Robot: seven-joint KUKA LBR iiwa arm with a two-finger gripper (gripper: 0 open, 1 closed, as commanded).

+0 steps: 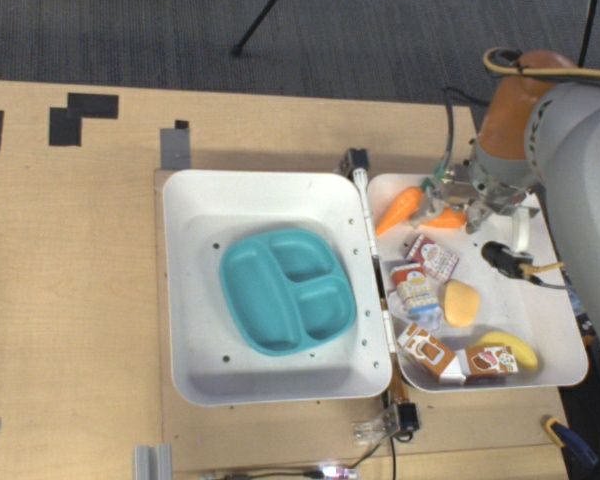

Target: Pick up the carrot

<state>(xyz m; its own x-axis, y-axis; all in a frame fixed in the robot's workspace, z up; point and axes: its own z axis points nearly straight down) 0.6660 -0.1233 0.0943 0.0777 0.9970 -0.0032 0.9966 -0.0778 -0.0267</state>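
carrot (400, 208): lies slanted at the far end of the right bin (565, 343), beside a second orange piece (442, 222). gripper (458, 206) low above them for the pick; jaws' state cannot be told.

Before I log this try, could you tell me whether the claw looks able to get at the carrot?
Probably yes: the claw is right beside the carrot, which lies uncovered at the right bin's far end.

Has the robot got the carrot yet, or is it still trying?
Not yet, by the look of it. The gripper is down in the right white bin, right beside the orange carrot, which lies on the bin floor. Grabbing and lifting it is left.
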